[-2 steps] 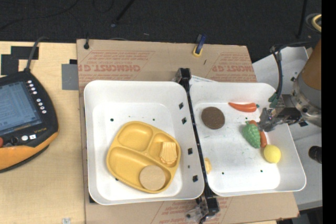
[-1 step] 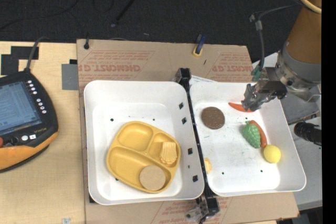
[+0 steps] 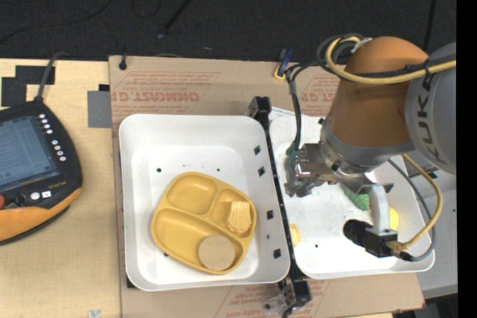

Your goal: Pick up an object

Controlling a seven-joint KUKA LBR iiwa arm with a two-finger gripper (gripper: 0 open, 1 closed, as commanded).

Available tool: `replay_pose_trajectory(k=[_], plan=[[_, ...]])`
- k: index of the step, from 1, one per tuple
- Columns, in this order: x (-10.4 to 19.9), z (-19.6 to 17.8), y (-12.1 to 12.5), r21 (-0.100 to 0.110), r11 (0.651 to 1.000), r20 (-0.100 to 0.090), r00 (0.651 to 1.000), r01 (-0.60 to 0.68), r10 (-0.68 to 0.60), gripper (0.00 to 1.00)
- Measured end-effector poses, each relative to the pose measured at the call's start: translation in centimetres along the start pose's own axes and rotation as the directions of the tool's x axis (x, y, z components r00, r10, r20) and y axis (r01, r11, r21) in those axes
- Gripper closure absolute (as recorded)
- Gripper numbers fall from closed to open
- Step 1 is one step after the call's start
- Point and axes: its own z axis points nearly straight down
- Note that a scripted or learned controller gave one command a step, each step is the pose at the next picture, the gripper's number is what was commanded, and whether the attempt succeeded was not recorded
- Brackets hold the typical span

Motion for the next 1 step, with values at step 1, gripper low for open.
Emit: replay_pose_trajectory(k=[1], plan=[[1.23, -13.33, -2.41, -0.024, 1.000, 0.000, 1.000, -0.004, 0.004, 1.00]])
